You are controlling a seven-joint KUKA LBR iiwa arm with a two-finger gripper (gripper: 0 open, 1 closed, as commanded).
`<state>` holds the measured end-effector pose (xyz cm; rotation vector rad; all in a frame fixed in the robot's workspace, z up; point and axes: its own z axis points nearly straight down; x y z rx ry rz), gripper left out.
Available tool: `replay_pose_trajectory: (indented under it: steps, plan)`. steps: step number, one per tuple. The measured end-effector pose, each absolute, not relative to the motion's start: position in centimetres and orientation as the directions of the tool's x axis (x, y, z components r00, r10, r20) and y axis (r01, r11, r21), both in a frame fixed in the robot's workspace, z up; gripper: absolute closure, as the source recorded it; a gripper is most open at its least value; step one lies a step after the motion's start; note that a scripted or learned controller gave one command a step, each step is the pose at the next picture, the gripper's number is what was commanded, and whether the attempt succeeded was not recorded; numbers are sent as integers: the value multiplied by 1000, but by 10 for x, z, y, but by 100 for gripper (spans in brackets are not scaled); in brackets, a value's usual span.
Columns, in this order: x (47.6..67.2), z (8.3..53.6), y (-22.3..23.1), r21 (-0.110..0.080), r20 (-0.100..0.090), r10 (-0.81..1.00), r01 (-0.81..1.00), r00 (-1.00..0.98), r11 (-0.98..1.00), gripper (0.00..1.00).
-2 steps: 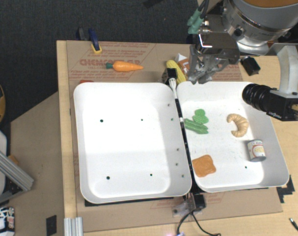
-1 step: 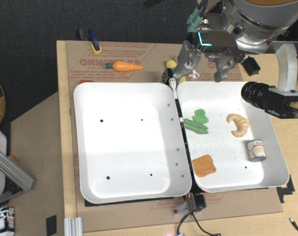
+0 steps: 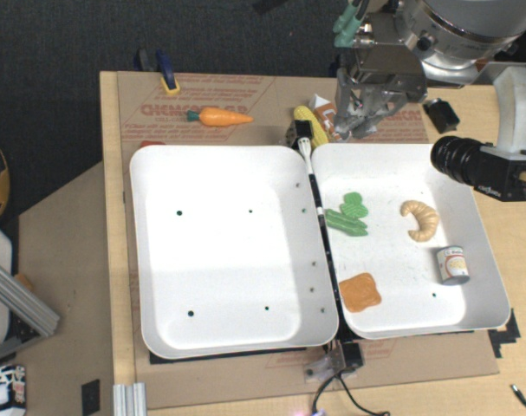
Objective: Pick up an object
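Note:
The right bin (image 3: 470, 319) holds a green leafy toy (image 3: 349, 215), a tan croissant (image 3: 420, 219), a small grey can (image 3: 453, 264) and an orange slab (image 3: 360, 291). My gripper (image 3: 360, 128) hangs above the back rim of the right bin, near its left corner and well above the objects. It looks open, with nothing between its fingers. The green toy lies nearest to it, toward the front.
The left bin (image 3: 159, 232) sits beside the right one. Behind the bins on the bench lie an orange carrot (image 3: 221, 117), a yellow corn cob (image 3: 306, 121) and a blue and yellow clamp (image 3: 167, 72). A black cylinder (image 3: 470, 165) juts over the right bin's back right corner.

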<state>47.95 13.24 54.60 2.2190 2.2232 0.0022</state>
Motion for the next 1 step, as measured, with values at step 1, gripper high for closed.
replay_pose_trajectory:
  steps: [1]
  plan:
    - [480,557,133,4,1,1000,1000,-3,3,100]
